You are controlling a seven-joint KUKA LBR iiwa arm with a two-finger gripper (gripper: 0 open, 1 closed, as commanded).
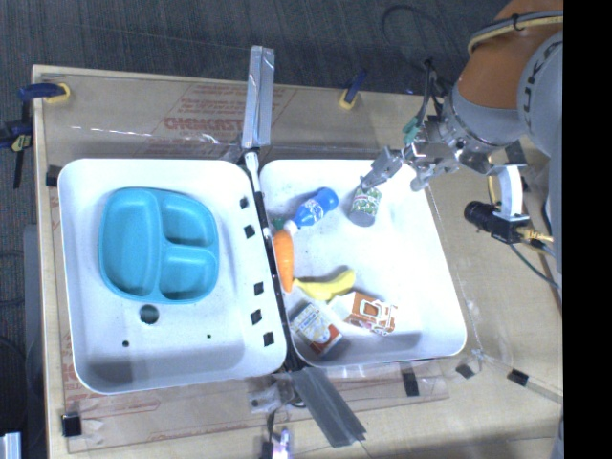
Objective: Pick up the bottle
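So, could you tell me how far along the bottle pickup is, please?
Nothing looks done yet: the blue plastic bottle with a white cap lies in the right white bin, beside the orange carrot. In hand: the gripper hovers over that bin near a small clear cup. Left: grasping and lifting.

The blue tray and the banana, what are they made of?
The blue tray looks like smooth molded plastic: even colour, rounded compartments, soft sheen. The banana is likely a plastic toy, going by its uniform yellow and slight gloss, though real fruit can't be ruled out.

The hand [375, 176] is too small to read its grip.
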